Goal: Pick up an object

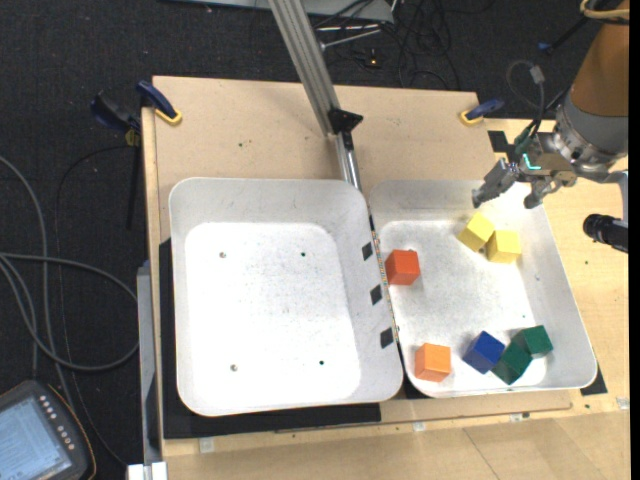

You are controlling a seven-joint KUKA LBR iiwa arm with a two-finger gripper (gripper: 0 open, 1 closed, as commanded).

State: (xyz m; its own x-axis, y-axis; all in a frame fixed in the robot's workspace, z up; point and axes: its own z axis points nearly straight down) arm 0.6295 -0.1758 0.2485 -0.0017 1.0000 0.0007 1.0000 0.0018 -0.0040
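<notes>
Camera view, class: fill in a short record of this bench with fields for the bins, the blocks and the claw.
left bin: white, shallow
right bin: white, holds all the blocks
yellow blocks: two, touching, far end
orange blocks: one by the divider, one at the near edge
blue block: near edge, beside two green blocks
claw: open, above the yellow blocks, holding nothing

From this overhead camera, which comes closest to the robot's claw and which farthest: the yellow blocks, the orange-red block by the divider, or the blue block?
Measured from the gripper, above the right bin's far right side:
1. Yellow blocks, just below it in the bin's far right part.
2. Orange-red block, left, by the divider.
3. Blue block, at the near edge.
</notes>
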